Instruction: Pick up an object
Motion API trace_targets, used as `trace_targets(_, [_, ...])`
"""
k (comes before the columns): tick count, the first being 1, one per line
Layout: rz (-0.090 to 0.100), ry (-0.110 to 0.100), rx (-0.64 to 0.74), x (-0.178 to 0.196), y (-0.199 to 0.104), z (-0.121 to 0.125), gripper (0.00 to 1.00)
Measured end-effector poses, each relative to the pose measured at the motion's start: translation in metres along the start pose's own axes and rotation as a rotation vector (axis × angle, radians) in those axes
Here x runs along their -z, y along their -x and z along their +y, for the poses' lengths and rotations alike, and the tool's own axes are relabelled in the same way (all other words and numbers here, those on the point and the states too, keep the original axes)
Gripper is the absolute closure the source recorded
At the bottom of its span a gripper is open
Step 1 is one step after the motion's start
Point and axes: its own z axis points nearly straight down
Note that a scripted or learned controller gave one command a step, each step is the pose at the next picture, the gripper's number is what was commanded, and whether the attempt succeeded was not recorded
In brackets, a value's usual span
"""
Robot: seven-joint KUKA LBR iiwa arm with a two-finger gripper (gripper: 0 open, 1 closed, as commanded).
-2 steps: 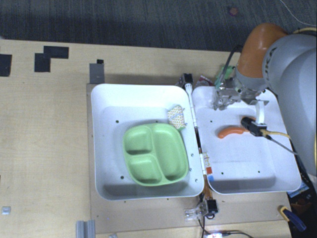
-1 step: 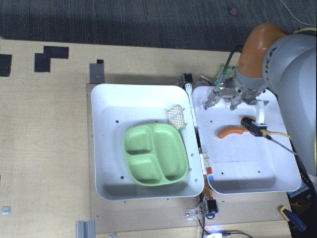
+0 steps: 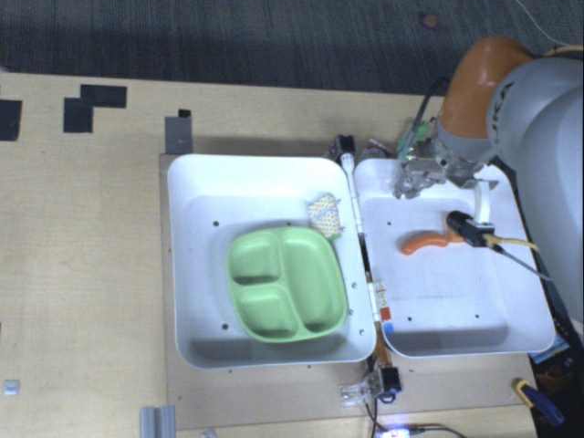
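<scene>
An orange curved object [image 3: 424, 242] lies in the right bin [image 3: 456, 322], near its middle. My gripper [image 3: 411, 182] hangs over the far left part of that bin, a little beyond the orange object and apart from it. Nothing shows in its grasp. In the left bin [image 3: 196, 245] a green divided plate [image 3: 286, 283] lies flat. A small pale patterned object [image 3: 325, 213] rests just past the plate's far right corner, close to the wall between the bins.
The grey arm with its orange band [image 3: 479, 76] comes in over the right bin's far right side. Small clips and cables [image 3: 345, 146] sit at the far end of the divider. Bare wooden bench [image 3: 82, 272] stretches to the left.
</scene>
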Motion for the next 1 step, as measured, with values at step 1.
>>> trace_targets(1, [0.0,-0.001,0.0,-0.0002,0.0,-0.0002,0.0])
